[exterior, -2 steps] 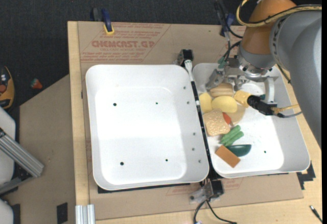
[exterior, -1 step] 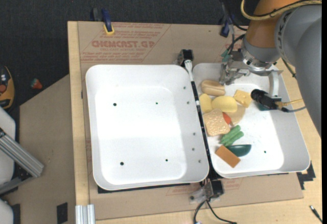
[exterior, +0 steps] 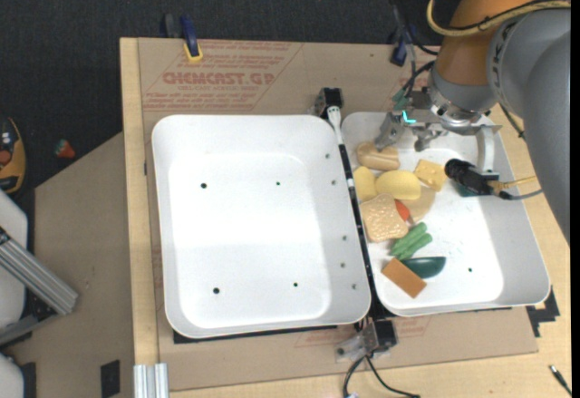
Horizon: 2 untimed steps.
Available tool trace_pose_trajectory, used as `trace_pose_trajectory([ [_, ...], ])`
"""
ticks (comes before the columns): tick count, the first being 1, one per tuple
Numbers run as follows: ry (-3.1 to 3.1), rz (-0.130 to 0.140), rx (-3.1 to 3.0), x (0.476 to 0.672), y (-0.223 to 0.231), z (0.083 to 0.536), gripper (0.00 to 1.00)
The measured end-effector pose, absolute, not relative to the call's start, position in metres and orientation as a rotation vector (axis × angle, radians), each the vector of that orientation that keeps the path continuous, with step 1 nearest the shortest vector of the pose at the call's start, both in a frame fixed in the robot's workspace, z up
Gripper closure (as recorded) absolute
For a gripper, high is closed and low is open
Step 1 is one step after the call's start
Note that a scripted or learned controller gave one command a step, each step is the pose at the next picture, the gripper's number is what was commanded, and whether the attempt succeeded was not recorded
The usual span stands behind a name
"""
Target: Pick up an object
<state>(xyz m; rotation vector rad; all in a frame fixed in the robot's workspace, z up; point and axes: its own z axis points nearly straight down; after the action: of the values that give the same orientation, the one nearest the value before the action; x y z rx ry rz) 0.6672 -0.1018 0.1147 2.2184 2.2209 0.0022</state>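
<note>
My gripper [exterior: 407, 133] hangs over the far end of the right bin [exterior: 507, 242], open with nothing between its fingers. Just below it lies a tan bun-shaped piece [exterior: 378, 156]. Toward the front come a yellow rounded piece [exterior: 399, 185], a pale yellow chunk [exterior: 364, 180] and a yellow block [exterior: 430, 173]. Further forward are a tan waffle-like square [exterior: 384, 218], a small red piece [exterior: 403, 208], a green pod [exterior: 412, 240], a dark green piece [exterior: 428, 266] and an orange-brown block [exterior: 402, 278].
The left bin [exterior: 245, 215] stands beside the right one, the two rims meeting along a black divider [exterior: 349, 197]. The grey arm [exterior: 535, 52] fills the upper right. Both bins rest on a cardboard sheet [exterior: 227, 70].
</note>
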Motion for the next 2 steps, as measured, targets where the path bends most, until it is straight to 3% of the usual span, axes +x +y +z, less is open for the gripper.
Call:
trace_pose_trajectory([
  [1,2.216,0.005,2.218,0.5843,-0.097,0.0877,0.0],
  [2,2.216,0.007,2.22,0.5861,-0.0961,0.0973,1.0],
])
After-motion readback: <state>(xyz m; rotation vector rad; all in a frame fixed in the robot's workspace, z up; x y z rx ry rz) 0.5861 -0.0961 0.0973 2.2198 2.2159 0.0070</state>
